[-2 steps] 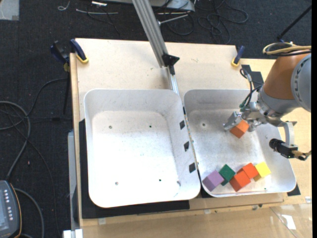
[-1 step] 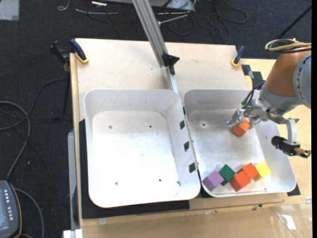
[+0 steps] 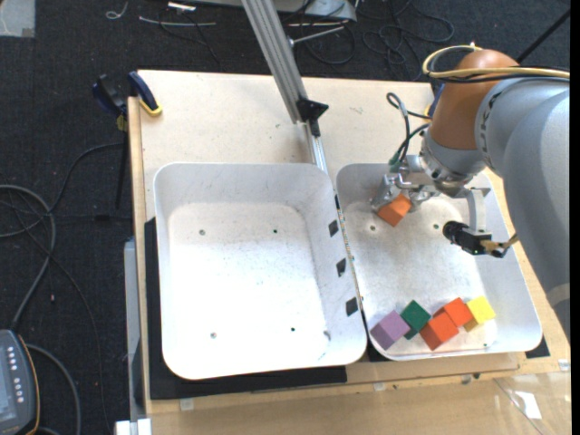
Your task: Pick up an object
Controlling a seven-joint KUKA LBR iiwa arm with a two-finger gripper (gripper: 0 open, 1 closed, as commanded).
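On dark carpet strewn with cables, wooden bench (image 3: 227, 116), two white bins (image 3: 240, 270) — fingers (image 3: 396, 199) clamp orange block (image 3: 393, 211).

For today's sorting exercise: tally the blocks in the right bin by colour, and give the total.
Orange blocks: 3, one at the hand, two in the near cluster
Purple block: 1
Green block: 1
Yellow block: 1
Total: 6
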